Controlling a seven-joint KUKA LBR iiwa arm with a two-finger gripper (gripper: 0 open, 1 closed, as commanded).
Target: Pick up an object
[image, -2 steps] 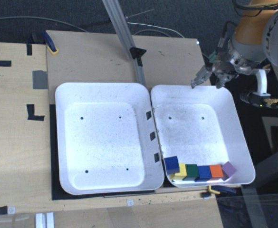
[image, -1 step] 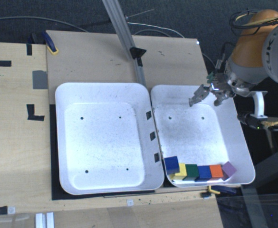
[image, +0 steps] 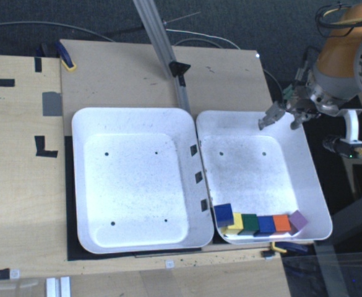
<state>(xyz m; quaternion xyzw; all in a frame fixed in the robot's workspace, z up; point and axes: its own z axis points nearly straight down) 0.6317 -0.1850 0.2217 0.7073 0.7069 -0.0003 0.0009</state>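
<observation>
A row of small blocks lies along the near wall of the right bin (image: 304, 159): a blue block (image: 223, 213), a yellow one (image: 234, 226), a green one (image: 249, 222), a second blue one (image: 265, 224), an orange one (image: 281, 223) and a purple one (image: 297, 219). My gripper (image: 281, 121) hovers over the far right corner of that bin, well away from the blocks. Its fingers stand open with nothing between them.
The left bin (image: 81, 166) sits beside the right one. A slanted metal post (image: 159, 36) rises behind the gap between the bins. A blue and yellow clamp (image: 66, 55) lies at the far left of the board, and another (image: 286, 247) sits below the right bin.
</observation>
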